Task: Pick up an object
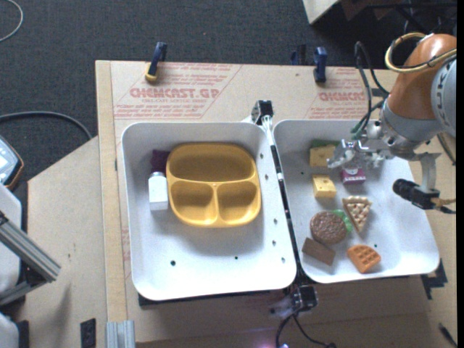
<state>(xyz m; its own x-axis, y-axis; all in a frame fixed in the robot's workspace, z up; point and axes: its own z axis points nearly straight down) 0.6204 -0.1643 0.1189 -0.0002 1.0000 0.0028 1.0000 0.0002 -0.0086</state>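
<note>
My gripper [355, 156] hangs over the back part of the right bin [420, 230], its fingers spread open. Directly below it and slightly toward the front stands a small maroon and white carton [354, 175], resting on the bin floor and not lifted. Around the carton lie a pale green cheese block [322, 154], a yellow cheese cube [324, 187], a pizza slice [357, 212], a burger [329, 227], a brown chocolate piece [317, 251] and an orange waffle [364, 258].
The left bin [145, 267] holds a yellow divided plate [213, 184], a white bottle [158, 191] and a dark maroon item [160, 158] by its left wall. A black cylinder [413, 191] on the arm juts over the right bin's right side.
</note>
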